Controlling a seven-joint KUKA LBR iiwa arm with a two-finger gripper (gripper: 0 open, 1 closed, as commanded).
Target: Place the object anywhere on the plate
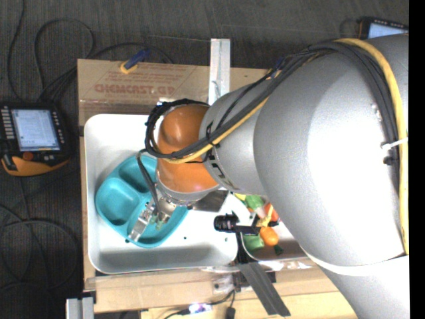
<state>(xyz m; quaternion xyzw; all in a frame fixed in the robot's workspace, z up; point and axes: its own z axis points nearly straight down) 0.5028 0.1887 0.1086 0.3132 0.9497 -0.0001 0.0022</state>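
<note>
A teal plate with divided compartments (118, 198) lies in the left white bin (106, 138). My gripper (147, 221) hangs over the plate's lower right part, its metal fingers reaching down to the plate's surface. Something small and green shows at the fingertips, but whether it is held I cannot tell. The orange band and the grey arm cover the middle of the view and hide most of the right bin.
Several small colourful objects, orange, green and red (264, 221), lie in the right bin below the arm. A black cylindrical part (227, 224) juts out near the divider. A brown cardboard sheet (143, 85) lies behind the bins, and a teach pendant (32, 135) sits at far left.
</note>
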